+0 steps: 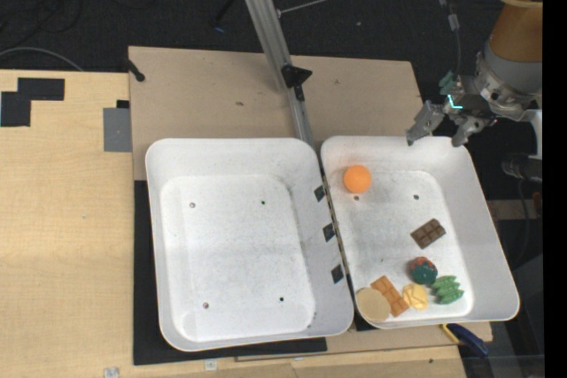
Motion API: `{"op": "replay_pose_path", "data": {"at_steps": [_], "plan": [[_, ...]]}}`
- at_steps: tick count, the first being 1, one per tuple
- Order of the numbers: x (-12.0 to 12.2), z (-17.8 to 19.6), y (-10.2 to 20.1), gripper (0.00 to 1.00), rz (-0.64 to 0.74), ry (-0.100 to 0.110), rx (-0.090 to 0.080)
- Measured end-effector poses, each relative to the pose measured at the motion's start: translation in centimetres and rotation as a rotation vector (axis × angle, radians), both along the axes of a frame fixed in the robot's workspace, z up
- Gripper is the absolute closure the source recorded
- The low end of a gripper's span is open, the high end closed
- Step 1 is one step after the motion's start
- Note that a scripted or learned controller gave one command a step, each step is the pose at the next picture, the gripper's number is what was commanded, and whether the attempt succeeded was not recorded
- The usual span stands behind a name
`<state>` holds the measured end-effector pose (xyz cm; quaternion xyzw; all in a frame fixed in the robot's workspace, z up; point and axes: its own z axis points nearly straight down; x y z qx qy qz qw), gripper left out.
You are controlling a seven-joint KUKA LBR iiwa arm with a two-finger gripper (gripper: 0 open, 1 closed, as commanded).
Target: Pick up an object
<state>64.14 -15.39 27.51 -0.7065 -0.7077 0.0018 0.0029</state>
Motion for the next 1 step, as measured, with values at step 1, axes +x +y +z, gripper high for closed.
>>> {"op": "replay_pose_path", "data": {"at_steps": [1], "plan": [[0.08, 0.27, 0.03, 0.0, 0.003, -0.004, -0.002]]}}
